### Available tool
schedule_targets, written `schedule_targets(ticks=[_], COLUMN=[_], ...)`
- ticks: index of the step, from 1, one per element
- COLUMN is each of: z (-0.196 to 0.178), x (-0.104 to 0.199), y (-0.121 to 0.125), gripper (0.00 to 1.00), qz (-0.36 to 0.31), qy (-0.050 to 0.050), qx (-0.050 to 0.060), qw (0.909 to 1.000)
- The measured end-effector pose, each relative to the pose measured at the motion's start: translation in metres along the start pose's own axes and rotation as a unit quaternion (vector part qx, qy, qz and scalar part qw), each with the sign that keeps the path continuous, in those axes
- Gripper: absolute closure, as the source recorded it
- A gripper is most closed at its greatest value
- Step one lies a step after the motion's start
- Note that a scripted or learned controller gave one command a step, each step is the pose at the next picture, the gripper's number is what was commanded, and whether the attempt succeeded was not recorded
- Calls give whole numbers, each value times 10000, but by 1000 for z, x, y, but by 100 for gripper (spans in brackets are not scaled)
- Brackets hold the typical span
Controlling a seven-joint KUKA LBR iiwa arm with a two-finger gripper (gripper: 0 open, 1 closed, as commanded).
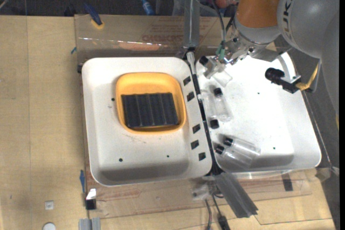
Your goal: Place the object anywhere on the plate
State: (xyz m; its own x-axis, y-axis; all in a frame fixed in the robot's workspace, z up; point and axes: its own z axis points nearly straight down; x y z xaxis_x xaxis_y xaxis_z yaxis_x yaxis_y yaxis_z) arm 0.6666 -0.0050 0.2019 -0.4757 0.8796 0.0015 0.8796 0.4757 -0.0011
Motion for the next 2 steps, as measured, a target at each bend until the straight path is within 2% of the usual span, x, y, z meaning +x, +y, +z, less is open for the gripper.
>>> schedule_targets(ticks=[1,2], z=[0,-12], x=[0,-34], y=[0,-17], gripper=[0,0], qz=[0,-823], qy=[-1,-23], qx=[-3,-27], qw=[10000,9966])
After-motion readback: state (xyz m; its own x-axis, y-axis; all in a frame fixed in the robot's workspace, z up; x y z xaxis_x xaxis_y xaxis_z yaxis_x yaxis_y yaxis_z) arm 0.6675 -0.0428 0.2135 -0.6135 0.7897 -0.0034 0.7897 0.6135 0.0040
